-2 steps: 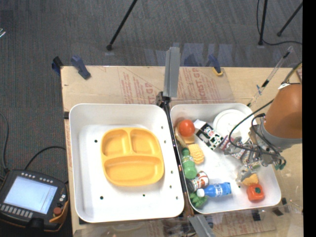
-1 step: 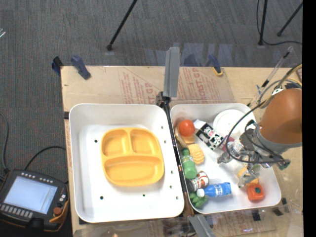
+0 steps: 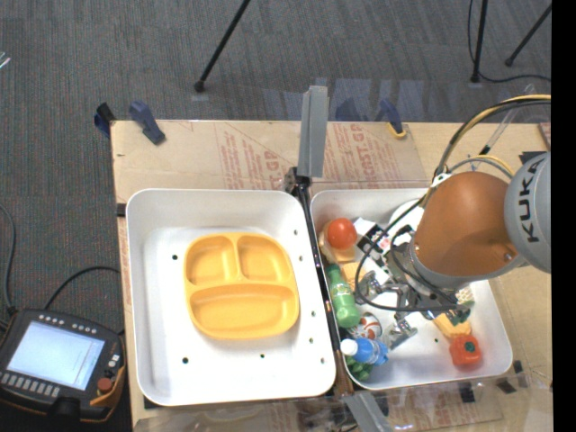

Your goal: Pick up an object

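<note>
Yellow divided tray [image 3: 241, 284] in left bin [image 3: 144, 331]; teach pendant [image 3: 56, 360] on floor.

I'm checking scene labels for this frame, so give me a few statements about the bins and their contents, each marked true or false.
1. The yellow divided tray lies in the left bin. True.
2. The green bottle lies in the left bin. False: it lies in the right bin, near the wall between the bins.
3. The arm hangs over the right bin. True.
4. The orange block sits on the yellow divided tray. False: it sits in the right bin's near right corner.
</note>
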`<action>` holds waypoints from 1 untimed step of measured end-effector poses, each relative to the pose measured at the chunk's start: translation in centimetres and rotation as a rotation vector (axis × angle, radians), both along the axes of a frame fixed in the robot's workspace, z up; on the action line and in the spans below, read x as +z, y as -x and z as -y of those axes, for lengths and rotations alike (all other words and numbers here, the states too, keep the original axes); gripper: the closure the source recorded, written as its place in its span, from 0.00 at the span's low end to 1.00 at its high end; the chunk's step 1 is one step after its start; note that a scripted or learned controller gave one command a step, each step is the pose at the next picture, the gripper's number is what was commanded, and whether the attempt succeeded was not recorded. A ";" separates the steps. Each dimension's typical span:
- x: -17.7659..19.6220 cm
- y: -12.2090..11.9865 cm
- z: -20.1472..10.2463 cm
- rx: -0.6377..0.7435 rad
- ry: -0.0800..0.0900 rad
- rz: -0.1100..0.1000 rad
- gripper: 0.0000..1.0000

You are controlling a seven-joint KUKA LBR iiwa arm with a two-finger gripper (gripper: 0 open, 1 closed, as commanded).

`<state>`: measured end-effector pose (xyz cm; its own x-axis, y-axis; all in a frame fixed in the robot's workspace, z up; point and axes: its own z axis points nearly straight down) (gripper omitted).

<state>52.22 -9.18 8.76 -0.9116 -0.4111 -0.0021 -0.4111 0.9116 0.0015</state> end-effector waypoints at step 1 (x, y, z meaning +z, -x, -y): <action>0.2 -5.1 0.2 -0.052 0.000 0.000 0.00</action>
